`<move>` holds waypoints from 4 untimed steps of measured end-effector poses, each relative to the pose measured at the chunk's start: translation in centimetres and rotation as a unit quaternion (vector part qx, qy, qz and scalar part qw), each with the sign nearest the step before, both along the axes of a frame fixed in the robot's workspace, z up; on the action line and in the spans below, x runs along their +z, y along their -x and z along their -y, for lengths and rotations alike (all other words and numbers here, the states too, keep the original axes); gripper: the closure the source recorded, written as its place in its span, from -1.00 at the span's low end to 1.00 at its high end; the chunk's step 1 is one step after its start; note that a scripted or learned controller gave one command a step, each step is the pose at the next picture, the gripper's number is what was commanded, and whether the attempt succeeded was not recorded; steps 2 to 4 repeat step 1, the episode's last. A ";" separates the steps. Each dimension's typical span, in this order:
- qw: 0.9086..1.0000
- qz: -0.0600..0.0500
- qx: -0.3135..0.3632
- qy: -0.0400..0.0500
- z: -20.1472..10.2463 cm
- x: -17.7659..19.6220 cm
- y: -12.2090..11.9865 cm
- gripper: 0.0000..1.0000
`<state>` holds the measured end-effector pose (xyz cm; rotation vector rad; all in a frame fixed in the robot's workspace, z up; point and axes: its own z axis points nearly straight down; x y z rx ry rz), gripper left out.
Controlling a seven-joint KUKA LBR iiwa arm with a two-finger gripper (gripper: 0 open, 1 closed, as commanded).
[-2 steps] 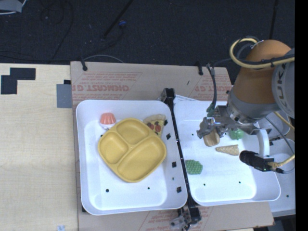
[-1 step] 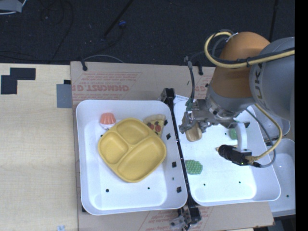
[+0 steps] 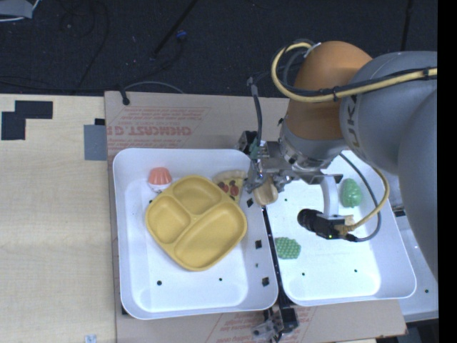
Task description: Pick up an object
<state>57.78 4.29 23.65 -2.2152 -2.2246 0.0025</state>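
hand (image 3: 265, 181), tan object (image 3: 265, 193) just below (touching?)

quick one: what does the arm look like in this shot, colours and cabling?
Grey rounded arm with a glossy orange band above the wrist. A yellow cable loops around the band and along the grey link; thinner yellow and black leads hang below the metallic wrist hardware.

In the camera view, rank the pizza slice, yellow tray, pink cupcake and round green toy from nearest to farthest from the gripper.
Measured from the gripper, over the divider between the bins:
1. Pizza slice, just to its left in the left bin.
2. Round green toy, below it in the right bin.
3. Yellow tray, mid left bin; its near edge rivals the toy, too close to call.
4. Pink cupcake, far left.
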 end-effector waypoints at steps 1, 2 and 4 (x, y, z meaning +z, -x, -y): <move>1.000 0.000 0.001 -0.001 -5.3 0.7 -1.4 1.00; 1.000 0.000 0.001 -0.001 -5.3 0.7 -1.4 1.00; 1.000 0.000 0.001 -0.001 -5.3 0.7 -1.4 1.00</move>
